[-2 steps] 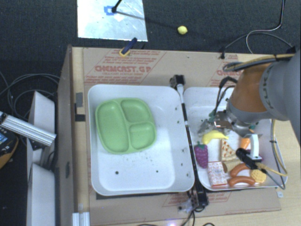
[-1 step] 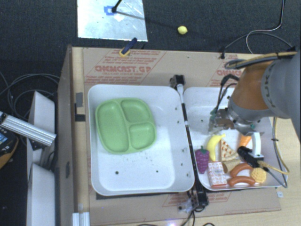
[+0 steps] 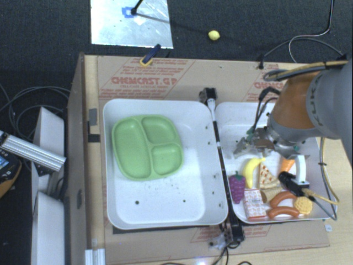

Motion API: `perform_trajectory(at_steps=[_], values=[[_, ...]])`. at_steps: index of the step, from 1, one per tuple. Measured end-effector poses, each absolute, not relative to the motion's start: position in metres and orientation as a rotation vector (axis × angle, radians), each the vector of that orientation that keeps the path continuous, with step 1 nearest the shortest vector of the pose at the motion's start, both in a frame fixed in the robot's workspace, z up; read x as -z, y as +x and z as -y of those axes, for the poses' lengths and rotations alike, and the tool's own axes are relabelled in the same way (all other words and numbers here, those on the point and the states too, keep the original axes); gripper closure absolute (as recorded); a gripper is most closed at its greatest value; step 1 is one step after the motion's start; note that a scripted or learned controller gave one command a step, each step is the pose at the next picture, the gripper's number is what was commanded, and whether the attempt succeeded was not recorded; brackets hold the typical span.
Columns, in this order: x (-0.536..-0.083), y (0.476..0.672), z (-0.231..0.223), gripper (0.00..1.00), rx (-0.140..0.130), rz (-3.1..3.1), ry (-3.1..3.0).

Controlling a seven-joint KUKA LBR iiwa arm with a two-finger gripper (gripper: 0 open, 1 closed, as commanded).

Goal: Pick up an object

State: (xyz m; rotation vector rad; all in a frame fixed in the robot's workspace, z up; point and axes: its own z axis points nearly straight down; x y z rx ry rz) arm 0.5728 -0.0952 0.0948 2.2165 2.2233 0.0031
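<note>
A: Where is the grey two-finger gripper?

B: Low in the right shallow white bin, its fingers apart with nothing between them.

A: And the toy food?

B: Just below the gripper lies a yellow plastic banana, touching a triangular pizza slice. Further down and slightly left sits a purple grape bunch, beside a red-and-white carton. Well to its left, in the other white bin, rests a green divided plate.

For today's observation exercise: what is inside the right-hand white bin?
The right bin holds toy food: a banana, pizza slice, grapes, a small carton, sausages and a cracker. The arm covers the bin's far right part.
</note>
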Motion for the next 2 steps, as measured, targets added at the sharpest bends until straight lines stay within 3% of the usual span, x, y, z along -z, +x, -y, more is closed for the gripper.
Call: perform_trajectory(at_steps=[1, 2], values=[[-0.084, 0.529, 0.09, 0.0, 0.0, -2.222, 2.22], [-0.095, 0.53, 0.09, 1.0, -0.004, -2.223, 2.216]])
